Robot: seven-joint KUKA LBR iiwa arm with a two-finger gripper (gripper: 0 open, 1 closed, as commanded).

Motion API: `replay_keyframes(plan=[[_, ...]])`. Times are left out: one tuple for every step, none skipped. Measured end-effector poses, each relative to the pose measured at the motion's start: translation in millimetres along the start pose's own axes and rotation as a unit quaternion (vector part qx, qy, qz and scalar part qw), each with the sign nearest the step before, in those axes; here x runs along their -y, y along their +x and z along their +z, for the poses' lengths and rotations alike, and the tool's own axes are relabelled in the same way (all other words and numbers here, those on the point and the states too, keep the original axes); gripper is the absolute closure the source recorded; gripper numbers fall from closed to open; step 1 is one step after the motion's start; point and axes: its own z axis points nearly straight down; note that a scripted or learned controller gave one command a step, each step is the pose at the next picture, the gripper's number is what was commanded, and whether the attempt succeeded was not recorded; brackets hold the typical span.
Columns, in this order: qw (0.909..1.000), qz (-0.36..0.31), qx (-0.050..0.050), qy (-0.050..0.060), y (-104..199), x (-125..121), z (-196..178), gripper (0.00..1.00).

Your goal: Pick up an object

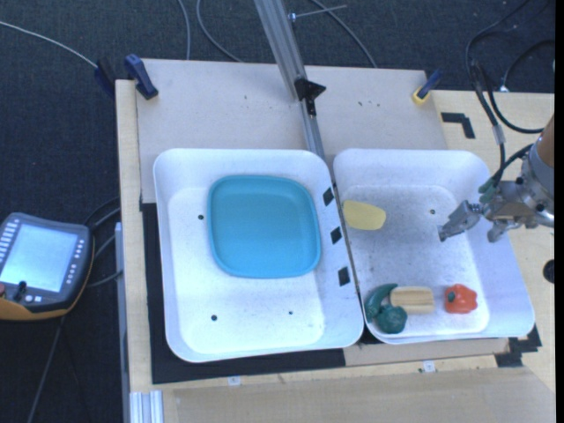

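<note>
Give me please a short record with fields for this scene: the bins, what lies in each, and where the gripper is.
left bin: holds a blue plate
right bin: holds four small items
yellow piece: near the bin's left wall
green item, tan block, red-orange item: in a row along the near edge
gripper: above the right bin's right side, holding nothing

Teach pendant [40, 264] left of bench; blue clamp [141, 76] at corner.

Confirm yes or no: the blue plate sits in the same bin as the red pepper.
No: the blue plate lies in the left bin, while the red pepper lies in the right bin.
</note>
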Motion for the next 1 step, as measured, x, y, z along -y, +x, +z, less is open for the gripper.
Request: replay_keyframes(plan=[[1.0, 0.0, 0.0, 0.003, -6.0, -4.3, 58.2, 0.0]])
